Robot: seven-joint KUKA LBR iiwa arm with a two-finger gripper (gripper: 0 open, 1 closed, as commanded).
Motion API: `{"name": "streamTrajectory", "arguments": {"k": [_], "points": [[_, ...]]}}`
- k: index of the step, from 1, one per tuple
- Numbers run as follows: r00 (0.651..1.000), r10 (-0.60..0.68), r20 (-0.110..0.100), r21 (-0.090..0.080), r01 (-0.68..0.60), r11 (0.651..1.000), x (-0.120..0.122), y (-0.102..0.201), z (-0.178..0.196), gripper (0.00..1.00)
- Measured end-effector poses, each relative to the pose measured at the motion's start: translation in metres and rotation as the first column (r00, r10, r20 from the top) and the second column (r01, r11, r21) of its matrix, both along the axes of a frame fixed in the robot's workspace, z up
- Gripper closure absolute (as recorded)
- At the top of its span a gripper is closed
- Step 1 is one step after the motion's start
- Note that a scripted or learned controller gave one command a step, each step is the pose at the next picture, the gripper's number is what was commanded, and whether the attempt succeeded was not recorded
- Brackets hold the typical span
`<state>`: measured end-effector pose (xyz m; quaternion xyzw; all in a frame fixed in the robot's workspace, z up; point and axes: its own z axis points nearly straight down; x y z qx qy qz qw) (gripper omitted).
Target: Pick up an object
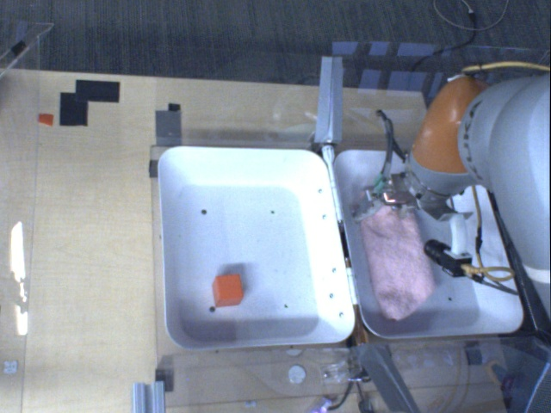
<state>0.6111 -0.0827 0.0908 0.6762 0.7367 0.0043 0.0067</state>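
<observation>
A pink cloth [396, 261] lies lengthwise in the right bin [491, 317], from near its middle down toward the front. My gripper [389, 198] hangs over the cloth's far end, low in the bin, under the grey arm with its orange band. The arm covers the back right of that bin. A small orange block [228, 290] sits in the left bin [258, 170], near the front left corner, far from the gripper.
A metal divider post [328, 101] stands behind the seam between the two bins. Black cables and a connector [448, 256] hang from the wrist over the right bin. Black tape marks [84, 100] and a small orange tag [45, 120] lie on the bench at far left.
</observation>
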Motion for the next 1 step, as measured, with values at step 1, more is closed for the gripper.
{"name": "streamTrajectory", "arguments": {"k": [1], "points": [[0.991, -0.132, -0.003, 0.002, 0.132, 0.991, 0.0593, -0.0022, -0.0017, 0.00]]}}
